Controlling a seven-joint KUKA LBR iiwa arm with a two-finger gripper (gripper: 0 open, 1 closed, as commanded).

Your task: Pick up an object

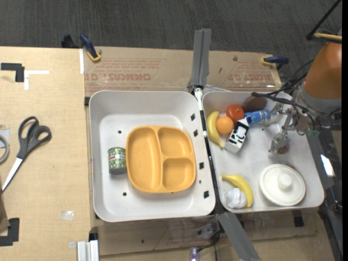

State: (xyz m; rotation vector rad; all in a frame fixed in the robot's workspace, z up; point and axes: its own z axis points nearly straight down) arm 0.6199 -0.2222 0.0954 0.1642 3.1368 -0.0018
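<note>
My gripper [280, 142] hangs low over the right bin [255, 156], near its right side, just above the white lidded bowl [281, 184]. Left of it lie a blue bottle [255, 117], a black-and-white box [236, 136], an orange [224, 125], a red tomato [235, 112] and a banana [212, 130]. A second banana [240, 186] lies at the bin's front beside a crumpled white object [234, 199]. A brown object [255, 101] sits at the back, partly behind cables. I see nothing clearly held.
The left bin [103, 189] holds a yellow divided plate [161, 159] and a small green can [117, 160]. Scissors [27, 140] lie on the wooden bench at the left. The arm's orange band [326, 72] stands at the right edge.
</note>
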